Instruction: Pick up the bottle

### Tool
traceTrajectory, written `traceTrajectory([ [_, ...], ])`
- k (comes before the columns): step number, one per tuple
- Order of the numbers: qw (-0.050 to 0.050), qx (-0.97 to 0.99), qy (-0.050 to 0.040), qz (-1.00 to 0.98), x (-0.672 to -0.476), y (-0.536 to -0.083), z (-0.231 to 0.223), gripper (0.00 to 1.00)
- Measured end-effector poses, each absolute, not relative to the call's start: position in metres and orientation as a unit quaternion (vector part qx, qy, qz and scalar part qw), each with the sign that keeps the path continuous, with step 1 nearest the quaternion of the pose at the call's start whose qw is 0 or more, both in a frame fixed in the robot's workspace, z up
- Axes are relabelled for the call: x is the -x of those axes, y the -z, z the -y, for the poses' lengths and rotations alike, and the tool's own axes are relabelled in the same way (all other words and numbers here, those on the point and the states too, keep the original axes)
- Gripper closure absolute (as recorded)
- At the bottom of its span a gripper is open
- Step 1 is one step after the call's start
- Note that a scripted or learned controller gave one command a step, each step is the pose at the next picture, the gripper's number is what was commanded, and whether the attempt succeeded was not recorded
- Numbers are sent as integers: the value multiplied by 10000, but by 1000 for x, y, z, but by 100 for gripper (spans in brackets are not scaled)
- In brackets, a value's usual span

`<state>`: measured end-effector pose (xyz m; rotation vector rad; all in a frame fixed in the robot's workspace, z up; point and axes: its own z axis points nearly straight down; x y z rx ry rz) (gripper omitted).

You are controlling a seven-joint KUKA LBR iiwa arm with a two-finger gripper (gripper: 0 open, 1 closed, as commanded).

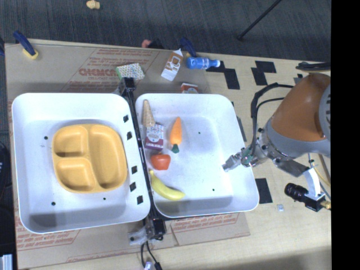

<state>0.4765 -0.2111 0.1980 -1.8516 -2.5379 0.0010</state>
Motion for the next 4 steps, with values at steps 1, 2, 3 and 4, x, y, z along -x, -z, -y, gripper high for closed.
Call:
traceTrajectory([
  [1, 20, 5376, -3, 8432, -476, -145, 211, 100],
  [2, -4, 3954, -3, 9185, -477, -196, 211, 100],
  [3, 19, 2462, 2, 9692, -476, -151, 211, 100],
  [4, -4, 1494, -3, 9888, -478, -180, 211, 100],
])
